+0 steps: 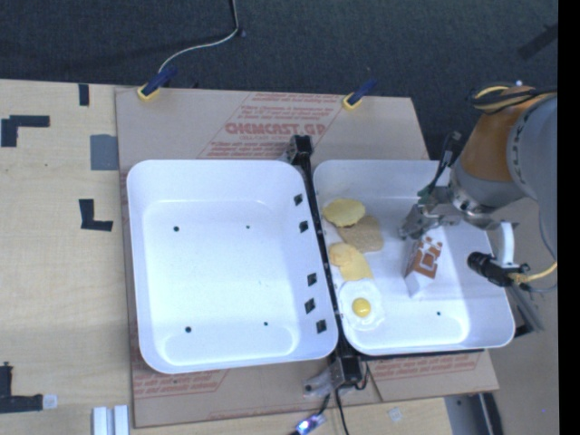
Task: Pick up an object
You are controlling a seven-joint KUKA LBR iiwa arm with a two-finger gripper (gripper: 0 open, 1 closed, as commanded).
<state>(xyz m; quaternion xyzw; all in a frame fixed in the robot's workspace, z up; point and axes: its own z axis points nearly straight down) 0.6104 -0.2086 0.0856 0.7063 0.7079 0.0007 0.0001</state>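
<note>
In the right bin point(453, 333) lie several food-like items: a yellow round piece point(344, 211), a tan cookie-like piece point(363, 236), a yellow chip-like piece point(350, 262) and a fried egg point(362, 308) near the front. A brown and white packet point(423, 261) lies to their right. My gripper point(420, 227) hangs low over the bin, just above the packet's upper end. Nothing shows between its fingers.
The left bin point(145, 243) sits beside the right one, joined by a black clip divider point(311, 243). Both rest on a cardboard sheet point(263, 125) held by blue and yellow clamps. The arm's grey and orange body point(507, 152) covers the right bin's far right edge.
</note>
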